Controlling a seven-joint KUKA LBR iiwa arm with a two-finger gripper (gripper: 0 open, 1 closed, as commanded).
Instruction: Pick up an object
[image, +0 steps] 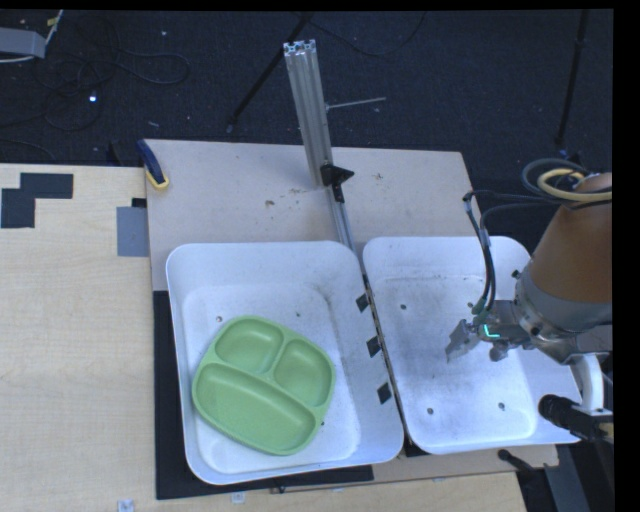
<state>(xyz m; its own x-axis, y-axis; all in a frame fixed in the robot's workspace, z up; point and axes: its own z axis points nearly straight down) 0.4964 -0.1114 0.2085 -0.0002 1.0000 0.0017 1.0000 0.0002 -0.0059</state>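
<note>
Green plate (263, 384), w/ three compartments, flat in left bin (190, 270), well away from gripper (465, 342) across the divider. Gripper low over right bin (420, 262), near its middle; nothing visible betw. fingers, open or closed: can't tell.

single fixed camera above bench (400, 190), slanted downward, taking in both white bins (190, 290).
</note>
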